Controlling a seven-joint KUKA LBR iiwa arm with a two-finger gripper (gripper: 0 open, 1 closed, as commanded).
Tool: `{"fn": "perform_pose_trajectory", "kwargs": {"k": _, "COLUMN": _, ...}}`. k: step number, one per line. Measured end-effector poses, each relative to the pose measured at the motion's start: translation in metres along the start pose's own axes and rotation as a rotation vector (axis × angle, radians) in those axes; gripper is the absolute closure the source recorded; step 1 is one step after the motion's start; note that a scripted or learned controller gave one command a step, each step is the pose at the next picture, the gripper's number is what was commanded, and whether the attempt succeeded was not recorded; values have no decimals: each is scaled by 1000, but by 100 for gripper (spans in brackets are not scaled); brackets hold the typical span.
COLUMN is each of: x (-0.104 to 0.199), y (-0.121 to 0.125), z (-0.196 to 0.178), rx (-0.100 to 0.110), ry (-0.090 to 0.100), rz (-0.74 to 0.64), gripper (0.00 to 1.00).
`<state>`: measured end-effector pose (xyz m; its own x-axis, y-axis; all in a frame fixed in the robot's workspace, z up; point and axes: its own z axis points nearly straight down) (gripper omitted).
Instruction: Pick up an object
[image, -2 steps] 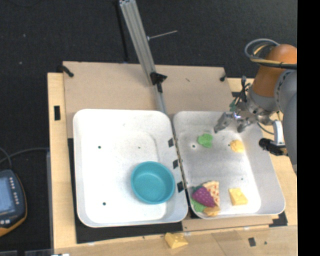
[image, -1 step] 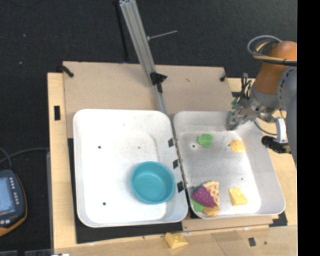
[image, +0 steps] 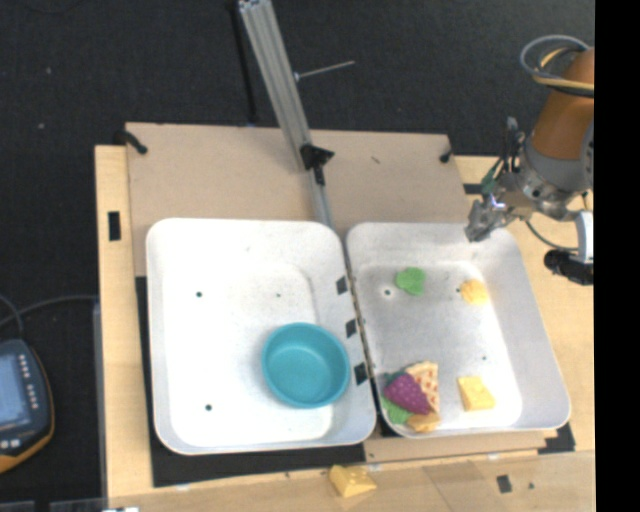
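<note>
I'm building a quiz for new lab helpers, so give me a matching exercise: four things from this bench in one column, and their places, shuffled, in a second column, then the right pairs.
Things:
1. round teal plastic bowl
2. small green round toy
3. purple grape-bunch toy
4. yellow wedge-shaped block

Places:
A. near edge of the right white bin, beside a waffle-patterned piece
B. on the bench, in front of the bins
C. left white bin, near its right side
D. far half of the right white bin

Pairs: 1-C, 2-D, 3-A, 4-B
</note>
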<state>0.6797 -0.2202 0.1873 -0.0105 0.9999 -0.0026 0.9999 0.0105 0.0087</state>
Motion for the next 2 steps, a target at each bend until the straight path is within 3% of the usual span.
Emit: {"fn": "perform_pose_trajectory", "kwargs": {"k": 2, "x": -1, "y": 2, "z": -103, "rx": 6, "ry": 1, "rz": 5, "gripper": 100}}
